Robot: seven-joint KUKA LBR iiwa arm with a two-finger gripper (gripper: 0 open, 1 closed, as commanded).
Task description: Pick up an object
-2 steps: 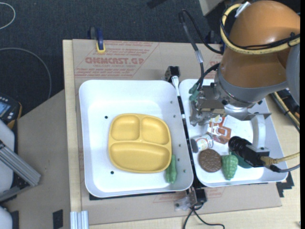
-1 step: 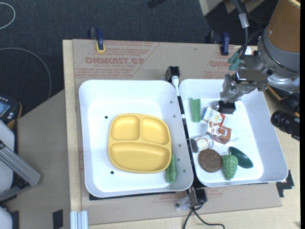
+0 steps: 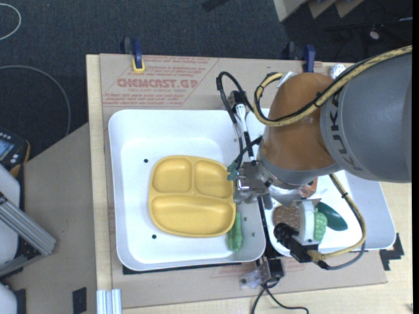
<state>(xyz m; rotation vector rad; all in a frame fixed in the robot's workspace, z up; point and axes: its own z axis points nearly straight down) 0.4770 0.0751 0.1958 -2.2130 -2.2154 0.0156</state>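
Note:
A yellow three-compartment plate lies in the left white bin. A small green object rests beside the plate's lower right corner, near the bin's right wall. My gripper hangs over the plate's right edge, under the orange wrist band; its fingers are hidden by the wrist body. In the right bin lie a teal object, a light green piece and a brown speckled item, partly covered by the arm.
The grey arm and orange band cover most of the right bin. Cables loop above the wall between the bins. A brown cardboard sheet lies under both bins, held by clamps at the back edge.

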